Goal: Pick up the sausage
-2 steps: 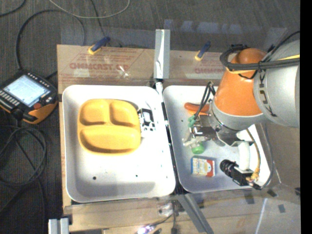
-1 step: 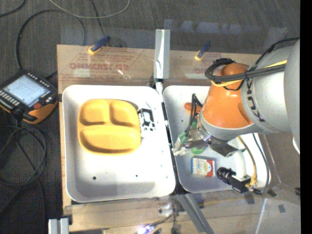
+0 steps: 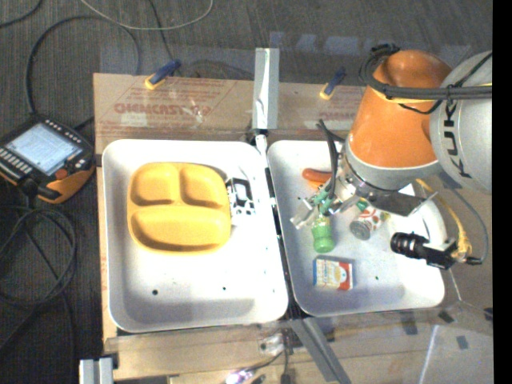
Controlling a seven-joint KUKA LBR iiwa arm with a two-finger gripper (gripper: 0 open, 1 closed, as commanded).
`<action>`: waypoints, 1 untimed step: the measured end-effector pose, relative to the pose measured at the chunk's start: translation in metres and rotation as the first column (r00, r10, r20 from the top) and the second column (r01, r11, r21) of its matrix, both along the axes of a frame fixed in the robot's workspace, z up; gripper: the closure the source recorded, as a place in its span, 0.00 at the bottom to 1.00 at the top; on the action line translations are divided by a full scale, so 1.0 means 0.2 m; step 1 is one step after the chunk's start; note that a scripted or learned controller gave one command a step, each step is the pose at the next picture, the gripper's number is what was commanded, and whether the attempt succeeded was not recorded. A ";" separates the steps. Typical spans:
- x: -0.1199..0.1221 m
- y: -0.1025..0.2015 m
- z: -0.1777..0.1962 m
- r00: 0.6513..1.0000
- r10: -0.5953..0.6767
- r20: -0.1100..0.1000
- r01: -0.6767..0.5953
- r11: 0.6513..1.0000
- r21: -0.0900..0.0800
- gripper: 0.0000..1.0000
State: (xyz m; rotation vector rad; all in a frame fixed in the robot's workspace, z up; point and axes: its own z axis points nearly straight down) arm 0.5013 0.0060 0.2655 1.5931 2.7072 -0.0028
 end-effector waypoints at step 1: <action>0.18 -0.24 -0.23 0.995 0.105 0.000 -0.105 0.995 0.000 1.00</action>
